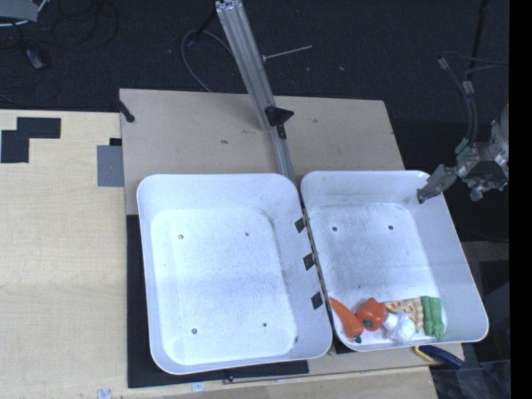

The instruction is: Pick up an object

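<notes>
Over the right bin's [440, 223] far corner your gripper [435, 185] hovers, grip state impossible to tell. Your targets, orange toy [371, 312] and green piece [432, 316], huddle against its near wall, well apart.

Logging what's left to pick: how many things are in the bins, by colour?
Orange: 2, a carrot-like piece and a rounder one
Green: 1
White: 1
Tan: 1
Total: 5, all bunched in the right bin; small ones are hard to separate.
</notes>
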Controlling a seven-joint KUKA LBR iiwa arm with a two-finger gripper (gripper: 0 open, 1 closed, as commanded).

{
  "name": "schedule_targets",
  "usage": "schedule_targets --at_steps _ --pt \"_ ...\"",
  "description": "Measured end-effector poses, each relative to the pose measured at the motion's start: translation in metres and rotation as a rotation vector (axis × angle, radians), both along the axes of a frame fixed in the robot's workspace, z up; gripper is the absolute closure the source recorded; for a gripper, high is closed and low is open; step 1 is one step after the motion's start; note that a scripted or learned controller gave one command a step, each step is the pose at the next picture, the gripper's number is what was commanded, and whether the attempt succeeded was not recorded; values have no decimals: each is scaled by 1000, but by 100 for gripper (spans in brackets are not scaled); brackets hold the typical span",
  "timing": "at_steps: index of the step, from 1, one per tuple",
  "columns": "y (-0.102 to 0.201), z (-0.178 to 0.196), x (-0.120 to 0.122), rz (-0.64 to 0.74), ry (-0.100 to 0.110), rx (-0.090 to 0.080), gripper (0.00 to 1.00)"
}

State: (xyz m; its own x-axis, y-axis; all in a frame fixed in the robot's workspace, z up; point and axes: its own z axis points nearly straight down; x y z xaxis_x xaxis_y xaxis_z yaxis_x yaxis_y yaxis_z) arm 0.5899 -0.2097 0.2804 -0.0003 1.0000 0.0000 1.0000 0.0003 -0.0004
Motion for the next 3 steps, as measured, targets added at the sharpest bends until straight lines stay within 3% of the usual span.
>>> schedule_targets --at_steps 1,2,3 --pt "62 -175 -52 0 9 3 0" --pt "129 -90 -55 5 -7 1 0" --pt "216 -94 -58 6 1 0 0"
